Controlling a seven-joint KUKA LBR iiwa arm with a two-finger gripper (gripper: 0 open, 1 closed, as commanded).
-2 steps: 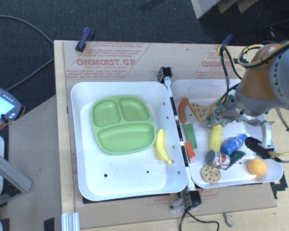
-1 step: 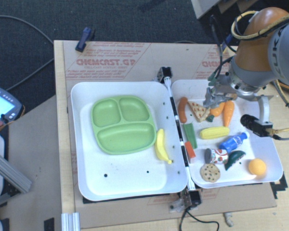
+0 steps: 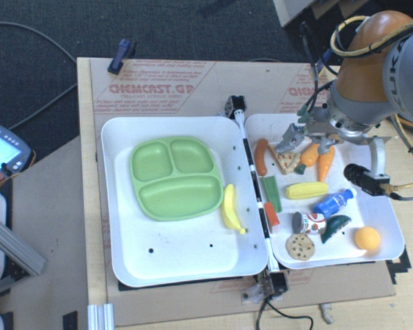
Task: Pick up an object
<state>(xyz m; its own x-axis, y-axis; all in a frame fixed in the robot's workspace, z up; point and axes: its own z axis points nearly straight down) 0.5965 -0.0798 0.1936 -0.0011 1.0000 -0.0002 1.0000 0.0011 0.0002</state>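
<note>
My gripper (image 3: 308,145) hangs over the back of the right bin (image 3: 392,249), open, with its two grey fingers spread apart. A small orange carrot piece (image 3: 308,158) lies just below the gap between the fingers. A longer carrot (image 3: 325,163) lies beside the right finger and a pizza slice (image 3: 286,161) under the left finger. I see nothing lifted off the bin floor. Close by lie a reddish sausage (image 3: 261,156) and a yellow corn cob (image 3: 307,191).
The right bin also holds a green stick (image 3: 271,192), a blue bottle (image 3: 332,203), a small can (image 3: 311,223), a cookie (image 3: 300,247), a dark green item (image 3: 335,226) and an orange (image 3: 367,239). The left bin (image 3: 117,253) holds a green divided plate (image 3: 177,178) and a banana (image 3: 231,208).
</note>
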